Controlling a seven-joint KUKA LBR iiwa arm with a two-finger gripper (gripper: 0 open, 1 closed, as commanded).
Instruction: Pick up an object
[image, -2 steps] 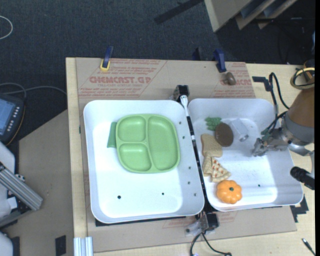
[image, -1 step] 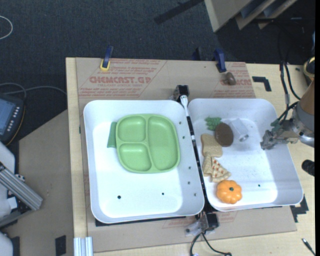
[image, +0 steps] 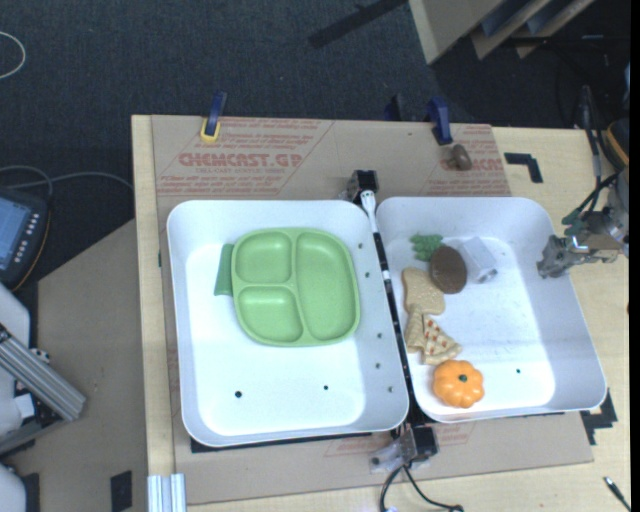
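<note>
beside orange pumpkin (image: 458, 384), pizza slice (image: 435, 340), bread (image: 423, 291)

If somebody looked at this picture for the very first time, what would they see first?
Probably the big green plate with three sections, sitting in the left white bin. Next, the little orange pumpkin near the front of the right white bin, with toy foods lined up behind it, like a pizza slice and a brown patty. The gripper hangs at that bin's right rim.
</note>
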